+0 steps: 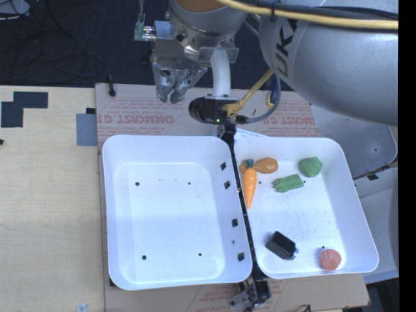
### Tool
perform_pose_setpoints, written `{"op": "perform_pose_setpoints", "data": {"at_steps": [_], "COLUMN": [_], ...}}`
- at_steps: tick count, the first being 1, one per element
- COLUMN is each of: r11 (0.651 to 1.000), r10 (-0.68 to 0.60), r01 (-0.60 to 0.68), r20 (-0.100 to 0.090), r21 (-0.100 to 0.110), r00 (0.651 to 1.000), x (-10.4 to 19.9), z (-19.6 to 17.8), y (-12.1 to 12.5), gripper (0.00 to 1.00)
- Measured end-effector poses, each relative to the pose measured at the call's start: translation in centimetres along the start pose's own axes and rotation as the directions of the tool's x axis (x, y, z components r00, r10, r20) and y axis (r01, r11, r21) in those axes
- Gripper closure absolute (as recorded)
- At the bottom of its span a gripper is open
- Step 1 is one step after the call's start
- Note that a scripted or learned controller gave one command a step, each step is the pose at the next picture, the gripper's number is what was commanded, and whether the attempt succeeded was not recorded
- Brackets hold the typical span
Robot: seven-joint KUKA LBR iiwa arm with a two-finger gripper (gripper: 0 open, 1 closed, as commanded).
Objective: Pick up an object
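The hand (174, 86) hangs above the far edge of the left bin (117, 149), holding nothing; how far it is open cannot be told. The carrot (248, 184) lies in the right bin (354, 190), just beside the divider. The arm should probably descend straight over it, fingers straddling its narrow width.

Claw (172, 91) blurred — arm (325, 44) cut off above.

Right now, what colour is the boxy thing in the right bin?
Black, clearest in the camera view.
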State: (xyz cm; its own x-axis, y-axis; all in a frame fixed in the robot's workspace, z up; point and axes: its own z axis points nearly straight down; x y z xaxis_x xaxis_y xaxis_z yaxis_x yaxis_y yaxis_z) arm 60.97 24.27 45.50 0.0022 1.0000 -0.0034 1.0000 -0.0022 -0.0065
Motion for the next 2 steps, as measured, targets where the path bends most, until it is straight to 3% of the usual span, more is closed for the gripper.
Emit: {"op": "perform_pose_setpoints", "data": {"at_steps": [1, 2], "r11": [1.000, 1.000], "r10": [-0.004, -0.001], "r01": [0.004, 0.001], "r20": [-0.005, -0.001], "r21": [-0.010, -0.003], "r00": [1.000, 1.000], "x": [0.0, -1.6], "z": [-8.8, -8.2], "y": [-0.9, 1.1], "gripper": [1.00, 1.00]}}
